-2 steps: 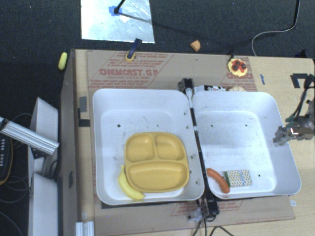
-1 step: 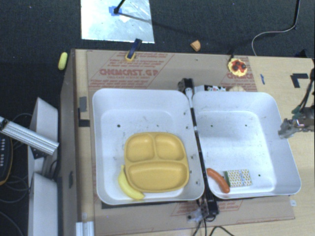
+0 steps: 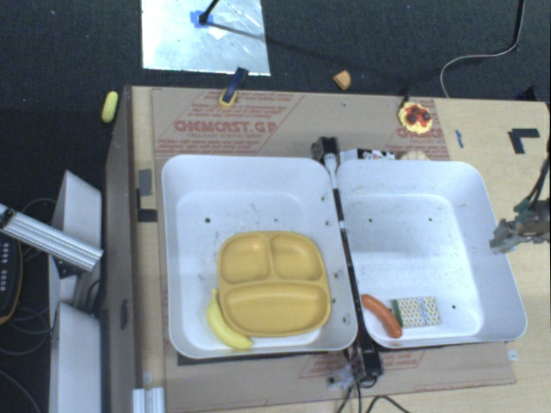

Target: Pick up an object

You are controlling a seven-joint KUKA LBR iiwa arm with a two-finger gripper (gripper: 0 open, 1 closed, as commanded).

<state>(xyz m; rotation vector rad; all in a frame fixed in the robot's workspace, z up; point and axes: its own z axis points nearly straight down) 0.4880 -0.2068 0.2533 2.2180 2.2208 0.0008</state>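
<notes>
Hovering just outside the right bin's (image 3: 482,183) far wall, the claw (image 3: 508,237) grips nothing visible, its opening impossible to tell, while the sausage (image 3: 381,315) and patterned packet (image 3: 417,311) lie below-left of it, likeliest targets.

Two bins side by side. In the left bin (image 3: 185,231), a plate (image 3: 274,283) with a banana (image 3: 225,325) at its left. In the right bin (image 3: 482,231), a sausage (image 3: 381,315) just left of a sponge (image 3: 417,311).
</notes>
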